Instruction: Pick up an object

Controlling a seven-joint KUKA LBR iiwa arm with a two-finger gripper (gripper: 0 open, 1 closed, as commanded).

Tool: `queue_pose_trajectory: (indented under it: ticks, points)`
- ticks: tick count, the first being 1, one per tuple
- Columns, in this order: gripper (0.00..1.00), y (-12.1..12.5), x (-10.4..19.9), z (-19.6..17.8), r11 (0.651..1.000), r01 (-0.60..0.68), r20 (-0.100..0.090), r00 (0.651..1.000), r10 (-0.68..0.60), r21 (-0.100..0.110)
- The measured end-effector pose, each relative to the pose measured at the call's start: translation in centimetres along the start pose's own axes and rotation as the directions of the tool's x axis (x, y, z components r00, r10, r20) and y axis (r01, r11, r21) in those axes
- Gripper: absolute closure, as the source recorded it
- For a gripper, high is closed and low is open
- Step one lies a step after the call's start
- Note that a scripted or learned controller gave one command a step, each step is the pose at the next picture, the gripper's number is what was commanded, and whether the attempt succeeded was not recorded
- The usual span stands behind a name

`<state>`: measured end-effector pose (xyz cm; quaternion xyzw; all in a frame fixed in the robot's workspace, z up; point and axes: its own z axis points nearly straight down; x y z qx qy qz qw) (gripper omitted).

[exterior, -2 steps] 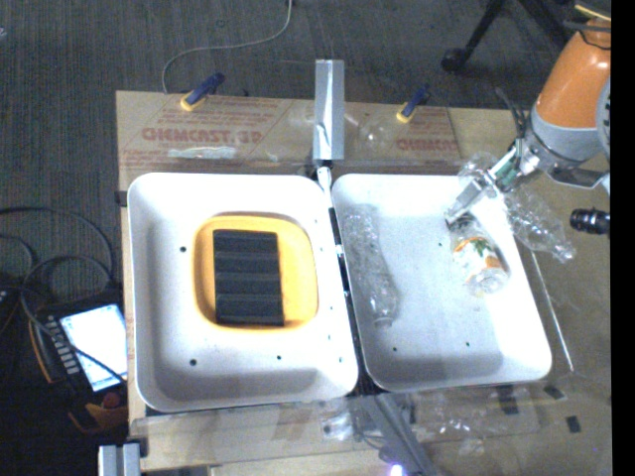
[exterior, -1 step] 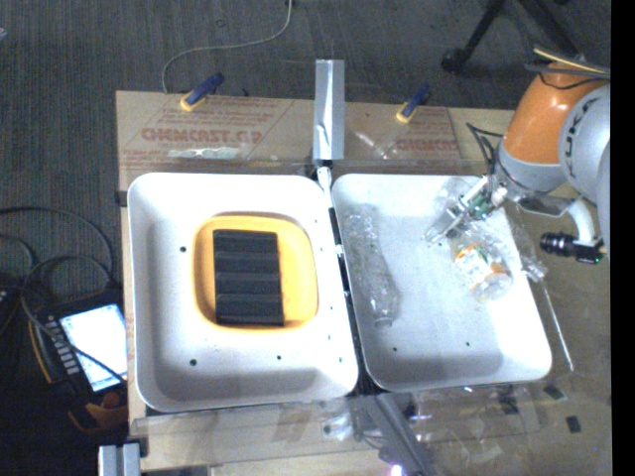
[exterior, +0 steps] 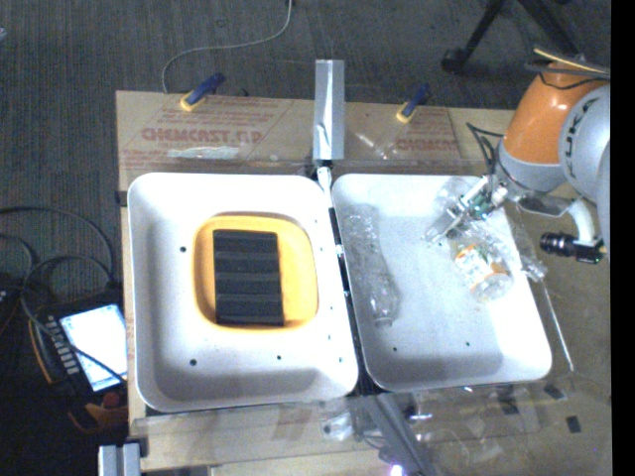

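One end effector: seen over the upper right part of the right bin, at the end of the grey arm with its orange band; whether anything is grasped cannot be told.
Arm: entered from the right edge, with the orange band lying beyond the bin's upper right corner.
Clear plastic bottle with label: laid in the right bin just below the end effector, tilted, an orange and white label seen on it; contact with the end effector cannot be judged.
Second clear plastic item: laid lengthwise along the left side of the right bin, well apart from the end effector.
Right bin: white and shallow, set beside the left bin.
Left bin: white and shallow, occupied by one thing.
Yellow tray with black ridged insert: laid flat in the middle of the left bin.
Bench: brown board with printed lettering, two blue and yellow clamps fixed on its far edge.
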<state>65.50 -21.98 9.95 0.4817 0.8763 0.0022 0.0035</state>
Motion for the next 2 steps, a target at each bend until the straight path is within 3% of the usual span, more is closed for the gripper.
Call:
queue_pose_trajectory:
  ticks: [1,2]
  points:
    - [0.0,-1.61,1.27,-0.28,0.949,-0.315,-0.005,0.949,0.315,0.002]
    - [0.0,-1.61,1.27,-0.27,0.949,-0.315,-0.005,0.949,0.315,0.002]
